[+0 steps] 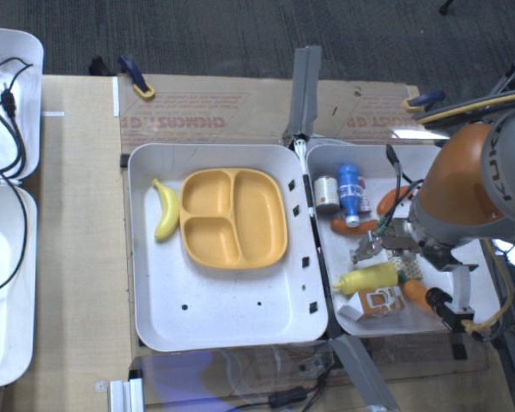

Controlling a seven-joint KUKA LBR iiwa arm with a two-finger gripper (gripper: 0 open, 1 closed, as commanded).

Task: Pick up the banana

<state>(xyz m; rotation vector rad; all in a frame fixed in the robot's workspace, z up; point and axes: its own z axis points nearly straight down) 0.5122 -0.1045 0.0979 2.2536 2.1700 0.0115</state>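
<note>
We see the banana (165,212) lying in the left bin (232,320), close to its left wall and just beside the left edge of the yellow divided plate (234,216), perhaps touching it. Nothing rests on the banana and its upper side is open to an approach from above. Our arm (468,178) reaches in from the right and hangs over the right bin (360,324), with the gripper (379,243) low among the clutter there: a blue bottle (349,190), a small can (326,193), a yellow mustard bottle (369,277), a small carton (380,301) and some orange pieces. We cannot tell how the jaws stand, since the metal parts blur into the objects around them, and we see nothing that is plainly held. So we judge that the pick has not begun; the step in hand is reaching the fruit. The next move calls for lifting clear of the right bin, crossing the divider between the bins and the plate, and coming down over the banana's middle, with the jaws set across its narrow width and clear of the plate rim and bin wall.
</note>
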